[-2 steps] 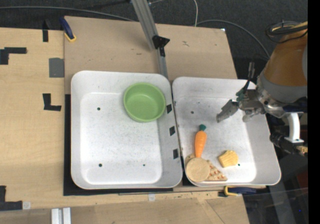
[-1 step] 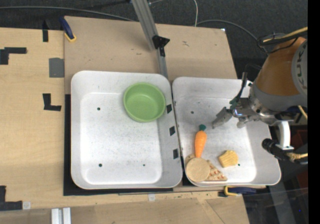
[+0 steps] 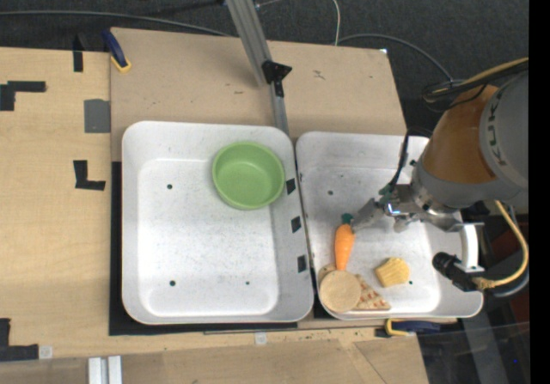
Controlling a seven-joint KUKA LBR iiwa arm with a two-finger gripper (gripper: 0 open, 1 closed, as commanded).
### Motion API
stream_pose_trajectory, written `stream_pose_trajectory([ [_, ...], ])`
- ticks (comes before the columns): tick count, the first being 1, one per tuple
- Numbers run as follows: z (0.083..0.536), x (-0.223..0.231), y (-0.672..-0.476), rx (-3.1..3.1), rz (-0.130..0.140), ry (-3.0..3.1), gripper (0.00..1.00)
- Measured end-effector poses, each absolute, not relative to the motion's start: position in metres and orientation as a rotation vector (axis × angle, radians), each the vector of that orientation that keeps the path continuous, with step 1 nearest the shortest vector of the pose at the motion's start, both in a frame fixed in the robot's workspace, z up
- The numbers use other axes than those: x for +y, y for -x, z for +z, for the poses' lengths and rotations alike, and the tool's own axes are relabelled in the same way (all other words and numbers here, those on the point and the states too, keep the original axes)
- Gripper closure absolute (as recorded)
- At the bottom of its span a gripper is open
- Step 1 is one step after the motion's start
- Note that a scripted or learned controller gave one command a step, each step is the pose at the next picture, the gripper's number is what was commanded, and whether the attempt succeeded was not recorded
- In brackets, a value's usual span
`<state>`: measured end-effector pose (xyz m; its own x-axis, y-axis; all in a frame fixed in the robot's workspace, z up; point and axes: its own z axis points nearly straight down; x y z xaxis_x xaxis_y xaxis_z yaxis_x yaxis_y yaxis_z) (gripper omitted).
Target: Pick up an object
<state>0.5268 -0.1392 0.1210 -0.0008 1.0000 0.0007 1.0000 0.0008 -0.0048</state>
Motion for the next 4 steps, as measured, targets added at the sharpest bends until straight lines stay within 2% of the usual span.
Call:
stream_pose_trajectory([
  [1, 0.133, -0.139, -0.527, -2.221, 0.003, 2.216, 1.0],
  [4, 0.268, -0.141, -0.529, -2.227, -0.003, 2.223, 1.0],
])
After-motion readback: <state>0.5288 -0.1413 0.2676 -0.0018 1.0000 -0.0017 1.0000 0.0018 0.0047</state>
